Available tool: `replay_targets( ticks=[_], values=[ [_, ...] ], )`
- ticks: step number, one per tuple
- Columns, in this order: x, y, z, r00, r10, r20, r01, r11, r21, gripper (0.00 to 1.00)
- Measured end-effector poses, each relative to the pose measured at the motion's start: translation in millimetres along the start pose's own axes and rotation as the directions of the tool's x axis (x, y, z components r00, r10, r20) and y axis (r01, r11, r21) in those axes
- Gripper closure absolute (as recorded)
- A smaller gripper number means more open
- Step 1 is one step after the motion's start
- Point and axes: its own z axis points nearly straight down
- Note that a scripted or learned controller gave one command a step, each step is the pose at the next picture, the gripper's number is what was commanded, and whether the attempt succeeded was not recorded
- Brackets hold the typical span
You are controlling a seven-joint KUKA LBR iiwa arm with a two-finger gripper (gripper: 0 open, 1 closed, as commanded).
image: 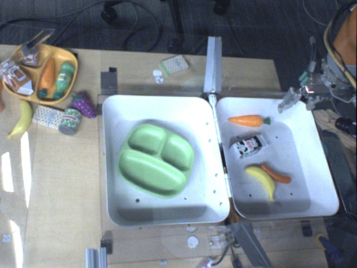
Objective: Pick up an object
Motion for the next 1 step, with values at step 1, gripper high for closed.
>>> replay_targets(
  ticks=[1],
  values=[
    [-17.7,6.2,24.0,1.0,0.02,0.0,-0.02,1.0,0.001,0.0]
  ],
)
